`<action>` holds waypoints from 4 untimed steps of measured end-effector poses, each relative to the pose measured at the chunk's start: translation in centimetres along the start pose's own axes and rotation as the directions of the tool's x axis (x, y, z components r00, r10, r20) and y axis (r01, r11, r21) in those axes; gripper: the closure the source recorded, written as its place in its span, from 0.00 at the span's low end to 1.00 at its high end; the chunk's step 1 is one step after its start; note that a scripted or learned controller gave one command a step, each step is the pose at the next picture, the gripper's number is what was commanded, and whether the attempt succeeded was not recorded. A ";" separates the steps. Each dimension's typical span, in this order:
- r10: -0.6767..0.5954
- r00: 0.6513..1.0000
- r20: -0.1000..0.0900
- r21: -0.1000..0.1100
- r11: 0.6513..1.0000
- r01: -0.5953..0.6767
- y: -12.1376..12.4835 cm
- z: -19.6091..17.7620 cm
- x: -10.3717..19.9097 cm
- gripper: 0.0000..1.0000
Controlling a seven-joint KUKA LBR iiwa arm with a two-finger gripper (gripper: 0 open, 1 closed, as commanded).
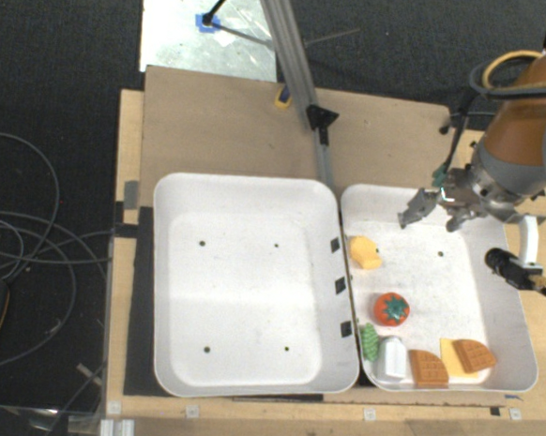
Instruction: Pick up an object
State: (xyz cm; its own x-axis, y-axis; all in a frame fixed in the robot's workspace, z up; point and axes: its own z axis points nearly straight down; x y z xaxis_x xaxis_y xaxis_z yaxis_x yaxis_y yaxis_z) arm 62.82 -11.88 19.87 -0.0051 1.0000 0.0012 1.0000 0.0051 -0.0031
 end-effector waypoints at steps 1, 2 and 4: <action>-0.001 1.000 0.001 -0.004 1.000 0.001 0.1 -0.2 0.0 0.00; 0.002 1.000 0.001 0.001 1.000 -0.002 0.4 5.9 -0.2 0.00; 0.002 1.000 0.002 -0.007 1.000 -0.002 0.6 9.6 -0.2 1.00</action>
State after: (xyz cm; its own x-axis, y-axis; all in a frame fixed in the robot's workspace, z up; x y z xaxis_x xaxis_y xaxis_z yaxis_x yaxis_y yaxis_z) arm 63.42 -12.03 10.22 -0.0026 1.0000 -0.0003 1.0000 0.0026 0.0038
